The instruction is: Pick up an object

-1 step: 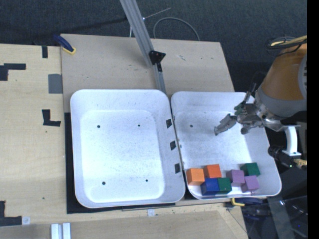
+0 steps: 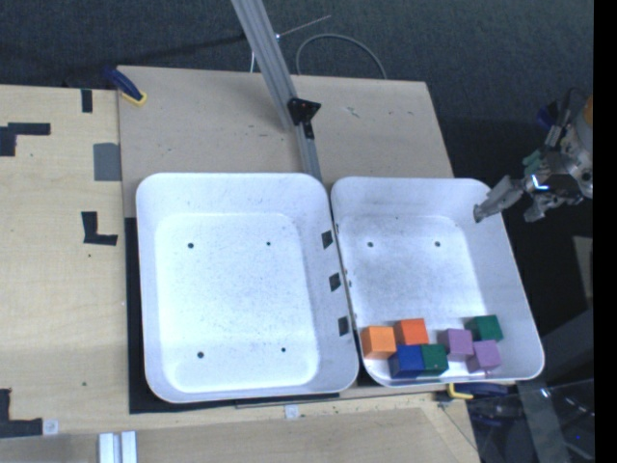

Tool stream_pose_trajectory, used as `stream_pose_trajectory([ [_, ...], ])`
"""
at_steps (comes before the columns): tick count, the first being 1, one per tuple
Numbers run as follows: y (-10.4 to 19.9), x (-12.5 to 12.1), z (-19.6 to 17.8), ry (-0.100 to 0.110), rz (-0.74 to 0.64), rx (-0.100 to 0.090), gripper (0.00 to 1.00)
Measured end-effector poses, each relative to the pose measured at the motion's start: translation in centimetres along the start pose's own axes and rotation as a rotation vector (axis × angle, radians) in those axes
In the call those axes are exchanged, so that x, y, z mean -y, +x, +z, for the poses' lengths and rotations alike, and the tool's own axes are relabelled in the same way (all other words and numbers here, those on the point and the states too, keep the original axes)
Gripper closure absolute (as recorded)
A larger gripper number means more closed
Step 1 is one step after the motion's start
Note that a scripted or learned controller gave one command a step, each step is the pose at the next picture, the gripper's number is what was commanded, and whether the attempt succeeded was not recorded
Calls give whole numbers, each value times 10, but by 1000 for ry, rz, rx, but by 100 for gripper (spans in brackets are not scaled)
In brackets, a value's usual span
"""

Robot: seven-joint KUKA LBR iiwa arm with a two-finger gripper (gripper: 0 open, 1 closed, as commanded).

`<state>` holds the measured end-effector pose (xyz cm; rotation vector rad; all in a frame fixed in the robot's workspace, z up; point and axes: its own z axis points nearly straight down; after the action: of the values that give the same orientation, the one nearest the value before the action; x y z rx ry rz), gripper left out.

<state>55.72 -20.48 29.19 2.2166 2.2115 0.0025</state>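
Small coloured blocks (image 2: 432,346) clustered along the near edge of the right bin (image 2: 405,258), orange, blue, green, purple, gripper (image 2: 487,205) well apart from them above the bin's far right rim, tilted leftward, empty, left bin (image 2: 231,287) beside, on the tabletop (image 2: 366,133).

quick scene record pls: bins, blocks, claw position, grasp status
left bin: white, shallow
right bin: white; blocks clustered along its near edge
blocks: two orange, blue, two green, two purple
claw: over the right bin's far right rim, apart from the blocks
grasp status: nothing seen in the claw; no block lifted yet
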Motion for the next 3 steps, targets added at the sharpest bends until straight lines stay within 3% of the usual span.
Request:
stream_pose_trajectory([
  [1, 82, 62, 108, 21, -6, -11, 0],
  [2, 51, 74, 79, 9, -1, -5, 0],
  [3, 113, 69, 98, 12, -8, -9, 0],
])
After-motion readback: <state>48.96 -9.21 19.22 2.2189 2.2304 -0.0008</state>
